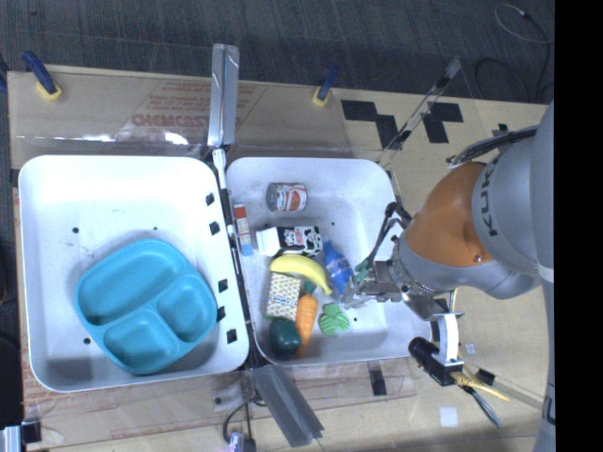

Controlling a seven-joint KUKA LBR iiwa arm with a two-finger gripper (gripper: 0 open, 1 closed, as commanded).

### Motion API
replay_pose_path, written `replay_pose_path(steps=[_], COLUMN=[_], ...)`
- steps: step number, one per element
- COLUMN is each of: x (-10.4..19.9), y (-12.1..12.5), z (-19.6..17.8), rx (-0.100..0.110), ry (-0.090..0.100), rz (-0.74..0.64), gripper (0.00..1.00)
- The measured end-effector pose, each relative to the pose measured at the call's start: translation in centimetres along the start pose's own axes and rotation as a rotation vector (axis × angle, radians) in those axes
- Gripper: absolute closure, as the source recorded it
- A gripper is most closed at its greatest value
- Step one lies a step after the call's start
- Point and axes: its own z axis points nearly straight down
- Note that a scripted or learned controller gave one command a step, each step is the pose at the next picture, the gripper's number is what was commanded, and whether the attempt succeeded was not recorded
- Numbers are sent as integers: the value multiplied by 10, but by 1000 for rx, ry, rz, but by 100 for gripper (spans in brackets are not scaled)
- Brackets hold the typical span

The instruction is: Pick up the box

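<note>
A small black-and-white box [301, 239] lies in the middle of the right bin [369, 175], just above a banana [300, 271]. A flat patterned box [283, 296] lies below the banana, beside a carrot [307, 315]. My gripper [352, 292] is low in the right bin, right of the banana, beside a blue object [337, 269] and above a green item [334, 322]. It sits about a hand's width right of and below the black-and-white box. The wrist hides its tips. Nothing is seen held.
A can [285, 197] lies at the back of the right bin, a thin tube [243, 229] along its left wall, and a dark green item [285, 337] at the front. The left bin [57, 186] holds a blue divided plate [146, 306]. The arm's orange band [452, 226] overhangs the right rim.
</note>
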Motion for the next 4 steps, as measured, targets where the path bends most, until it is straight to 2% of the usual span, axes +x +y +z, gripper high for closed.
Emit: replay_pose_path(steps=[1,2,3,4], x=[69,101,44,85], y=[-3,-5,0,35], z=[-7,-83,14,-2], rx=[-4,-9,-5,-9], ry=[-1,-4,-2,-9], rz=[-95,-316,-286,-168], gripper=[100,100,100,100])
